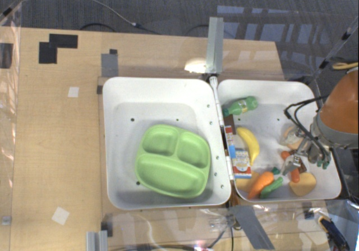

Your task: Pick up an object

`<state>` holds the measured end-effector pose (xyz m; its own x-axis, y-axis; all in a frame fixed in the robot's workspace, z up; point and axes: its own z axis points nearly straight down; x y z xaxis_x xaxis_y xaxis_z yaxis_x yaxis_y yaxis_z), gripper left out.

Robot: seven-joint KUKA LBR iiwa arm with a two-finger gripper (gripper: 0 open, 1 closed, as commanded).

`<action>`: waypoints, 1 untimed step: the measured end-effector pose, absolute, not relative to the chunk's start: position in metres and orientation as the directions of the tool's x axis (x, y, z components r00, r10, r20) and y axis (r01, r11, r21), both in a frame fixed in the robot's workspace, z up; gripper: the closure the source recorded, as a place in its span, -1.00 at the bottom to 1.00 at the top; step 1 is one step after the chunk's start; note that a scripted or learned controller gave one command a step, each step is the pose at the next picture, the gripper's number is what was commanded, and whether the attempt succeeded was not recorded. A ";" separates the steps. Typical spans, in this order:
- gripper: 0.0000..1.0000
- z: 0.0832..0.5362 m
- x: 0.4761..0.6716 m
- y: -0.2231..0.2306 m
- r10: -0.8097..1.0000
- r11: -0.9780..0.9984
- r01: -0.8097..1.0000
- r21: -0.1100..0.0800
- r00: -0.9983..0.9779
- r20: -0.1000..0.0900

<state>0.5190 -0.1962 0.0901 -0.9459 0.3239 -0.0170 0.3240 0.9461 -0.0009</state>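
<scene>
The right bin [263,90] holds a green bottle [241,105], a yellow banana [249,143], a small carton [241,163], an orange carrot with a green top [263,183] and a tan piece of food [303,184]. My gripper [295,161] reaches in from the right and hangs low over the bin's right side, just above the tan piece and right of the carrot. Cables and the wrist hide its tips. Nothing can be seen held.
The left bin [129,98] holds a green divided tray [173,160]. A metal post [215,45] stands at the back between the bins. The arm's orange band [342,104] and black cables [300,115] sit over the right bin's right edge.
</scene>
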 end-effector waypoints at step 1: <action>-1.00 0.090 0.531 -0.189 0.379 0.925 0.379 0.001 -0.925 -0.014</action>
<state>0.5305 -0.1890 0.0900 -0.9252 0.3791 -0.0141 0.3792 0.9253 0.0005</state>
